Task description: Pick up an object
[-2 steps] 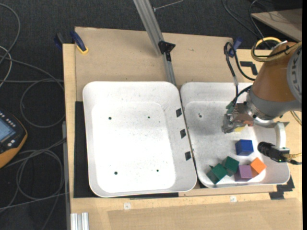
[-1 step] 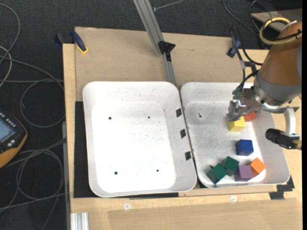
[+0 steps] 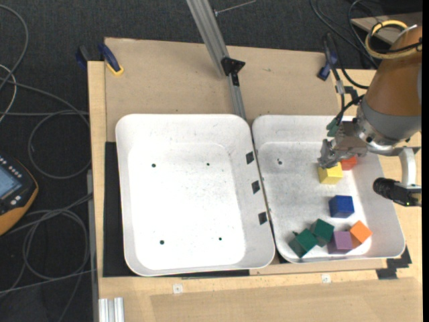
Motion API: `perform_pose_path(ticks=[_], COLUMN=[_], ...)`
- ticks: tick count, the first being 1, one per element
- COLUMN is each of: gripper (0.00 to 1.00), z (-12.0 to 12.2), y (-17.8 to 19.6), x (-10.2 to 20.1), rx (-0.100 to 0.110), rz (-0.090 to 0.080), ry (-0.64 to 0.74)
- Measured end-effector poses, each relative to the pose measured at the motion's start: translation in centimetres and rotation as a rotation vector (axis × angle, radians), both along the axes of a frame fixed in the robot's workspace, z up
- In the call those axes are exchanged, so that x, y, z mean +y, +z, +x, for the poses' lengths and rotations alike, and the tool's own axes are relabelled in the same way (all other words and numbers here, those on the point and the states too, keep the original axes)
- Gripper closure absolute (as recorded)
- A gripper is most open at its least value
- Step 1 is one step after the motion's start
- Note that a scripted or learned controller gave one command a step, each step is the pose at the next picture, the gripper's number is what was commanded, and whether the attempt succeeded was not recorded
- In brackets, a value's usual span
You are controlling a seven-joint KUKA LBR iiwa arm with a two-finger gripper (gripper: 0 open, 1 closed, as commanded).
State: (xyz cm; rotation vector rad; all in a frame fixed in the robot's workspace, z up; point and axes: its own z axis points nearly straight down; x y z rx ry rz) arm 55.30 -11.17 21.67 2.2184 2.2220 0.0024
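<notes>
The right bin [image 3: 288,200] holds several small blocks. A yellow block [image 3: 330,174] lies near its upper right, with a red-orange block [image 3: 348,162] just behind it, partly hidden. My gripper [image 3: 329,157] hangs directly over the yellow block's top edge, touching or nearly touching it; the fingers point down. A blue block [image 3: 341,206] sits lower in the bin. An orange block [image 3: 360,231], a purple block [image 3: 341,241] and two green blocks [image 3: 314,237] cluster at the bin's near edge.
The left bin [image 3: 188,193] stands beside the right one. A metal pole [image 3: 214,39] slants over the bench behind the bins. Blue clamps [image 3: 110,59] grip the board's back corners. Cables and a handheld device lie on the floor at left.
</notes>
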Motion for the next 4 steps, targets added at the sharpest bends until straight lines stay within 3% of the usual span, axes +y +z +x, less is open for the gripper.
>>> perform_pose_path(ticks=[3,4], gripper=[1.00,1.00], z=[8.3,10.0], y=[1.3,2.0], x=[16.4,20.5], rx=[-0.001,-0.002], rz=[0.003,0.002], ry=[0.006,0.004])
